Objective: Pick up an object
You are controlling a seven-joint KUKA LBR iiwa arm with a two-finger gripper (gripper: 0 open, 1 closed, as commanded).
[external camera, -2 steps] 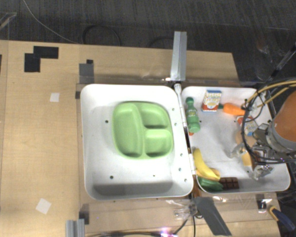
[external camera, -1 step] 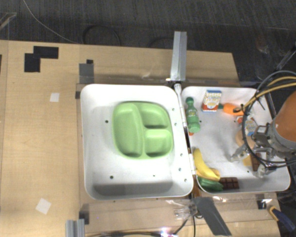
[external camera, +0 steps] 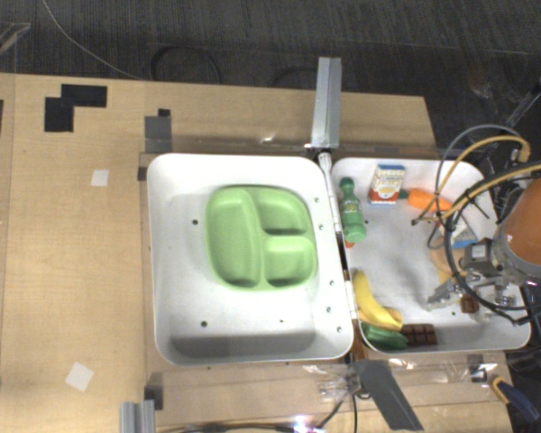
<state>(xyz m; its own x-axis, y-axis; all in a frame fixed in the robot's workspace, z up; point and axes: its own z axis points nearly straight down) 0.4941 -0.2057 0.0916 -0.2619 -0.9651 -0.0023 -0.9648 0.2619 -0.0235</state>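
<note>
The right bin (external camera: 406, 269) holds several small items. A green bottle (external camera: 350, 212) lies along its left wall. A small white and orange carton (external camera: 388, 184) stands at the back, with an orange carrot-like piece (external camera: 427, 200) beside it. At the front left lie a yellow banana (external camera: 373, 302), a green vegetable (external camera: 384, 336) and a brown chocolate bar (external camera: 420, 335). My gripper (external camera: 455, 294) hangs low over the right part of this bin, to the right of the banana and above the chocolate bar. Cables partly hide it.
The left bin (external camera: 176, 269) contains a green divided plate (external camera: 258, 235). A metal post (external camera: 326, 106) stands at the back between the bins. The arm's orange band (external camera: 534, 228) and looping cables (external camera: 473, 170) cover the right bin's right side.
</note>
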